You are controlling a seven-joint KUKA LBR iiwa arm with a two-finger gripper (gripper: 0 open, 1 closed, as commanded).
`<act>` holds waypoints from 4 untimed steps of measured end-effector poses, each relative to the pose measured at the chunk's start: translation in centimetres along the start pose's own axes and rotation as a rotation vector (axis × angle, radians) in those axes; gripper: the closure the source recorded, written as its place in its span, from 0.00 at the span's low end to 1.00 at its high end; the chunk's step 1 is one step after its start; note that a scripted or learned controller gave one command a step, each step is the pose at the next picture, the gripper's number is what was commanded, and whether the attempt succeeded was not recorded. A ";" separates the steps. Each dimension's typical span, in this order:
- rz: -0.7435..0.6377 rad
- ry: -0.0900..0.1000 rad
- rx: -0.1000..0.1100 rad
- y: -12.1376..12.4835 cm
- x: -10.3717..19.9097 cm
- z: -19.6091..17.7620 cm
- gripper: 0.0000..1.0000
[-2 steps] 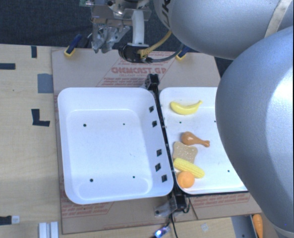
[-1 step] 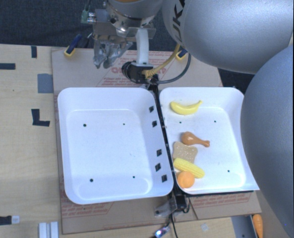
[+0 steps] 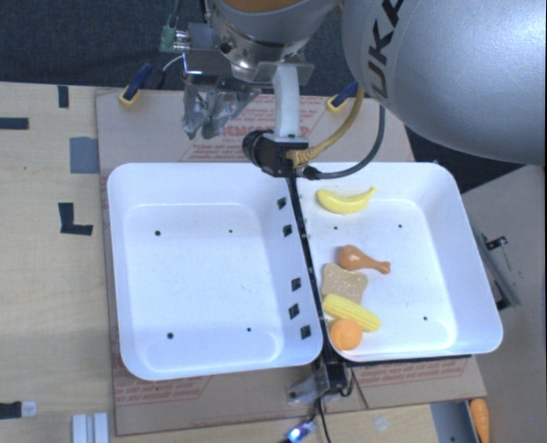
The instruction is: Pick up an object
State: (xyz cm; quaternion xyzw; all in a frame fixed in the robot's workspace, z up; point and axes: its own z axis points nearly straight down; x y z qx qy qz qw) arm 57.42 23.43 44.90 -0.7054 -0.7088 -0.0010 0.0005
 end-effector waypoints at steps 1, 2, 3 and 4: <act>0.004 -0.006 0.009 -1.1 -0.2 6.6 1.00; 0.002 -0.002 -0.001 3.2 -0.1 3.8 1.00; 0.002 -0.002 0.002 3.4 0.0 2.4 1.00; 0.002 -0.001 0.001 3.0 0.0 1.7 1.00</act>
